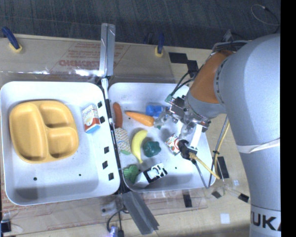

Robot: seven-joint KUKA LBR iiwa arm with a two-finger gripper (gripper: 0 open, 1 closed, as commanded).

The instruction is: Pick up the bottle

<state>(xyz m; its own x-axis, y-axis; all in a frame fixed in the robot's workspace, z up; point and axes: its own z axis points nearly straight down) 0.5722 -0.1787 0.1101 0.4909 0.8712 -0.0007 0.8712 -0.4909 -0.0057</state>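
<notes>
Metal tool (173, 113), finger state impossible to tell, low over right bin (187, 177) beside tapered orange carrot (139, 117).

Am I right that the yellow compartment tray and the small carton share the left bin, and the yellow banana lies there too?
Not quite. In the camera view the yellow compartment tray and small carton do share the left bin, but the yellow banana lies in the right bin, beside the orange carrot.
</notes>
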